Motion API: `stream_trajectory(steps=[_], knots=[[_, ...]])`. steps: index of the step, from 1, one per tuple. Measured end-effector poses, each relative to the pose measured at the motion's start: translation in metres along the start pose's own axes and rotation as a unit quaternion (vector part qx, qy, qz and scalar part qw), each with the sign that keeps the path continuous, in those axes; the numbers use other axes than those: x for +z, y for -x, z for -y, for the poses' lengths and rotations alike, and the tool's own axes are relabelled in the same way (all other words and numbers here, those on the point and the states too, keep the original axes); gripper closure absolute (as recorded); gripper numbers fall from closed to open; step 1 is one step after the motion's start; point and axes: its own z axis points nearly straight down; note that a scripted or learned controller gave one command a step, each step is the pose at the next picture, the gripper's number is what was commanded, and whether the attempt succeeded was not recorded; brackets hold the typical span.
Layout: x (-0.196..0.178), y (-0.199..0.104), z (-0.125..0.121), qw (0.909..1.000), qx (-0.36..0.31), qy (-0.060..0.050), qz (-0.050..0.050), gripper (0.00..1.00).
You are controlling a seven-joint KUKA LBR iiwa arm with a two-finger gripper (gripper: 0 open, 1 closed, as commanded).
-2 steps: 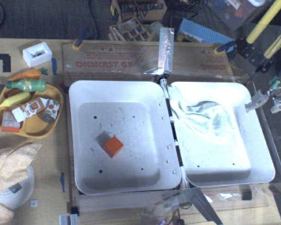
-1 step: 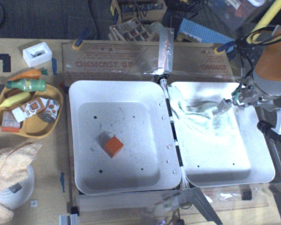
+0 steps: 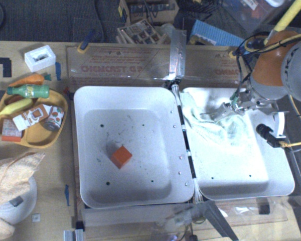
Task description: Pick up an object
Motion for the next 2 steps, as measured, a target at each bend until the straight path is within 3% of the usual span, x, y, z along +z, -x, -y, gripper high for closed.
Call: stream_trajectory(steps=[1,2], knots=[[-0.001,-0.067,-0.008,0.9996,-0.028,-0.001,-0.002,0.00],[-0.109,-0.016,-0.010,0.9967,0.081,-0.005,-0.002,0.00]])
